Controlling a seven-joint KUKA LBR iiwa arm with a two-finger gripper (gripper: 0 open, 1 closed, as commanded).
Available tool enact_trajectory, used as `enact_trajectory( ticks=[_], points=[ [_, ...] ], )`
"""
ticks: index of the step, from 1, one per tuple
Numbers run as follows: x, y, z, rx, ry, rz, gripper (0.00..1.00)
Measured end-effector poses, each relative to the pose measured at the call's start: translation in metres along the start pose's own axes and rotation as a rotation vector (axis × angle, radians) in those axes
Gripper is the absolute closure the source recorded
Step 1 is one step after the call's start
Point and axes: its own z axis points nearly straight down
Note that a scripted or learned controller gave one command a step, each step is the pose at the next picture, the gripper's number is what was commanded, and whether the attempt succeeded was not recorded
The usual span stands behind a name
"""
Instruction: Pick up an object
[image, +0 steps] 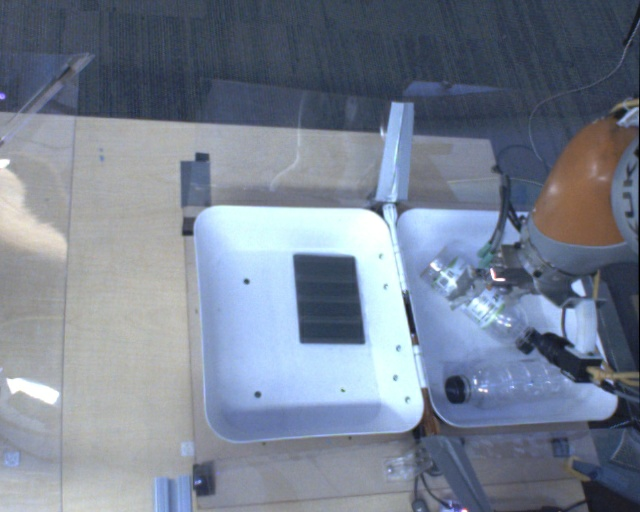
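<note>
The tool (478, 285) hangs low in the right bin (440, 235), apparently reaching for a grasp, while the clear bottle (505, 383) lies sideways near the bin's front wall.

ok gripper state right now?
Gripper: cannot be told; it sits low in the right bin, above the clear bottle.

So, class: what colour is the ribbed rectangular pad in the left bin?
Dark grey, nearly black pad, in the camera view.
</note>
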Motion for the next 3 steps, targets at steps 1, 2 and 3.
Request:
enact_trajectory(
  ticks=[1,2,3],
  points=[
    [-0.044,0.041,0.099,-0.003,0.0,-0.125,0.0],
    [-0.013,0.033,0.101,-0.016,-0.005,-0.193,0.0],
    [-0.012,0.034,0.093,-0.015,-0.003,-0.193,1.0]
  ],
)
